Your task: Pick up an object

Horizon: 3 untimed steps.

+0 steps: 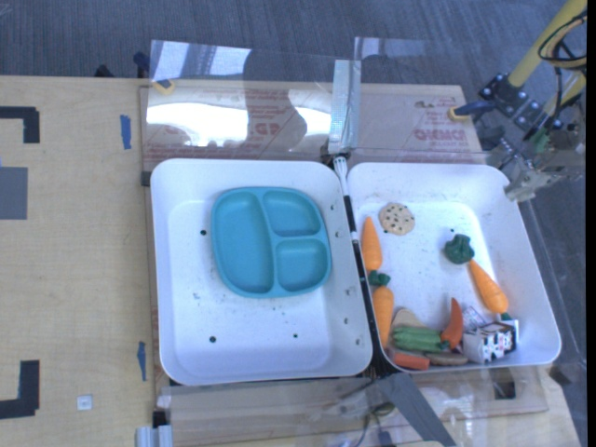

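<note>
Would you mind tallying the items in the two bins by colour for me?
Orange: 3 carrots
Teal: 1 plate
Tan: 1 cookie
Dark green: 1 broccoli
White: 1 carton
Total: 7 clear items; the overlapping pile by the carton is too jumbled to count.

Arm cut off at the frame's upper right; gripper too blurred to read; food pile overlaps at lower right.
</note>
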{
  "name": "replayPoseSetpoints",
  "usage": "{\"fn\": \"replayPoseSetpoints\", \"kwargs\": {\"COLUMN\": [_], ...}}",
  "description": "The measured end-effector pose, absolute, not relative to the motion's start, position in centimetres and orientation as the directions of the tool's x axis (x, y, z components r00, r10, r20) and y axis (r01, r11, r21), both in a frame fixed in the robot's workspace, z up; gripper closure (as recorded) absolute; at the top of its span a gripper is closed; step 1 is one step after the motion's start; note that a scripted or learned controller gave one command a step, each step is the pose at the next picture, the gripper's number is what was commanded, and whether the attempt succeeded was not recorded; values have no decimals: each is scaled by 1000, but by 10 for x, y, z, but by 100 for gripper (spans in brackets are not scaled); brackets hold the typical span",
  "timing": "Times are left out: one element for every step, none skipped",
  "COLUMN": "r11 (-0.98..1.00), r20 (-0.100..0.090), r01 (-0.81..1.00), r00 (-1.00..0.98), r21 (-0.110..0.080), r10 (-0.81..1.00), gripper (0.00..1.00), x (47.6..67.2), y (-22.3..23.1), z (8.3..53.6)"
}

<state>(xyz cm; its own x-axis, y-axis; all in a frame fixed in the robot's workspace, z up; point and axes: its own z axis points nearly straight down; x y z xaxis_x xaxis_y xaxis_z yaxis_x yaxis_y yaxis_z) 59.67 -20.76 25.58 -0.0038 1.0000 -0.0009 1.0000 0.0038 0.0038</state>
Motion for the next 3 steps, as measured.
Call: {"fn": "replayPoseSetpoints", "kwargs": {"r11": [4, 49, 168], "r20": [-1, 4, 8], "r01": [1000, 999, 986], "r00": [-4, -49, -168], "r21": [3, -13, 8], "r10": [1000, 999, 986], "gripper": [0, 0, 0], "x": [597, 586, 564], "y": [-207, -208, -205], "z": [255, 122, 88]}}
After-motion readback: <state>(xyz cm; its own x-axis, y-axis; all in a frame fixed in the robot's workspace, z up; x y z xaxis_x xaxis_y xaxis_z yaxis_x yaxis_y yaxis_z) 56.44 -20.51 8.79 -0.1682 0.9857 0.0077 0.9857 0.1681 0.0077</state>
